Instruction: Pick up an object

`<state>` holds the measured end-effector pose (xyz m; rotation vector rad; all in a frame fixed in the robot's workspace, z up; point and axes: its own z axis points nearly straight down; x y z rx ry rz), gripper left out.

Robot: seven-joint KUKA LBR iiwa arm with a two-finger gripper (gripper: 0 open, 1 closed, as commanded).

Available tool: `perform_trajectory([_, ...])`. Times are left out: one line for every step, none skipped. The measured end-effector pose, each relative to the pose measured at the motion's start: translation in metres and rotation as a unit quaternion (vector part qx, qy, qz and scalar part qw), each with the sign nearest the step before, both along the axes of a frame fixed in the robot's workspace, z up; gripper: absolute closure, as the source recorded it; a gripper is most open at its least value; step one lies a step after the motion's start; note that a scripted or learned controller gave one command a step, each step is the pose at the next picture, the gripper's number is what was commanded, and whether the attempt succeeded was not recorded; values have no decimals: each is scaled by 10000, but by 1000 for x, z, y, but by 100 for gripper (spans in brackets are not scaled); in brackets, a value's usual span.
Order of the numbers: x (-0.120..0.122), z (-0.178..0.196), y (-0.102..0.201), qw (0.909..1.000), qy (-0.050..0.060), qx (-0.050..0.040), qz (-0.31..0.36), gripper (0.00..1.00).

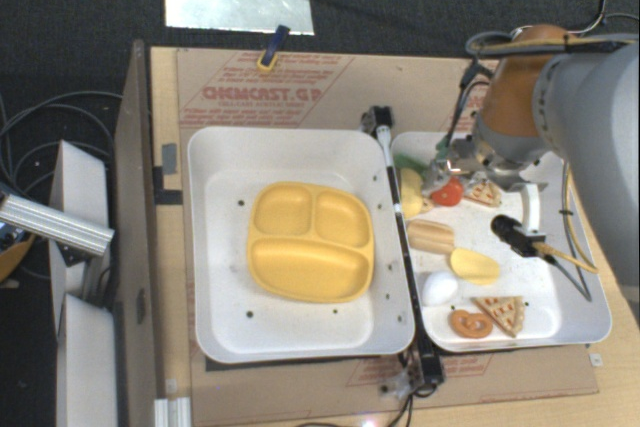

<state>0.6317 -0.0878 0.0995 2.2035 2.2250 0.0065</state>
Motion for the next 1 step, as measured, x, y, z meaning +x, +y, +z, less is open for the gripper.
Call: perform_trajectory([-20,90,81,10000,19,33,9,100])
